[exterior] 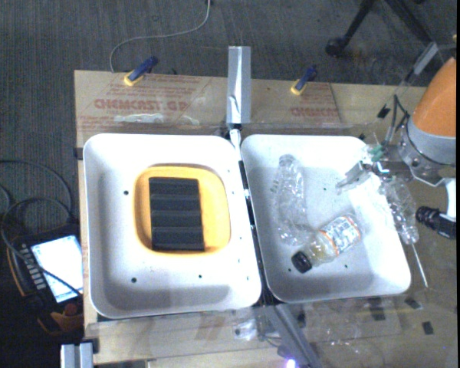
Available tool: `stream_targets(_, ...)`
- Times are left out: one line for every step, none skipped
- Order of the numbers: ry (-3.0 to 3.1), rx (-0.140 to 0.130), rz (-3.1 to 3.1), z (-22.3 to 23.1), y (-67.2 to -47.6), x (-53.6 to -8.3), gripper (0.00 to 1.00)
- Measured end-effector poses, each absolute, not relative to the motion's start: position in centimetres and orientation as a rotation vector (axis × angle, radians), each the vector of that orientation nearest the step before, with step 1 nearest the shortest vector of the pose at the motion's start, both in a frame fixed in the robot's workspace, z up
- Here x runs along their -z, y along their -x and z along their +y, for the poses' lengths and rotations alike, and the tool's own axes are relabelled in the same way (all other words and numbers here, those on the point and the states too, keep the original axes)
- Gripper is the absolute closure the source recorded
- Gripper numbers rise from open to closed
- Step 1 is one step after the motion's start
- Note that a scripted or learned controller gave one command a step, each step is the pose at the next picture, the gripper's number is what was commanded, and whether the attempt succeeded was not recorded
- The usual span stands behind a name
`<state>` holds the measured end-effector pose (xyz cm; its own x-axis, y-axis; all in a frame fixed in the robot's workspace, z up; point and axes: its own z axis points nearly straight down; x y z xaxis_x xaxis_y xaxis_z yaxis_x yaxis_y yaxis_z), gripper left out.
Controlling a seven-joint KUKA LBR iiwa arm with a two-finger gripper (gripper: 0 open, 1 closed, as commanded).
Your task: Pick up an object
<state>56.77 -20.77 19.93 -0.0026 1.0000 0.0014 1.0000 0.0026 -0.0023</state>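
Hanging over the right bin's far right corner, the gripper sits well apart from the small bottle lying on its side near the front (black cap pointing left). Can't tell the pincer's state. Left bin has a yellow tray with a black insert.

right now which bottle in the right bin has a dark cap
The labelled bottle lying near the front of the right bin; the clear plastic one behind it shows no dark cap.
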Motion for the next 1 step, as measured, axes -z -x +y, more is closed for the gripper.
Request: stream_targets(2.024, 0.012, -2.402, -21.63, -53.51, -9.73, 0.0)
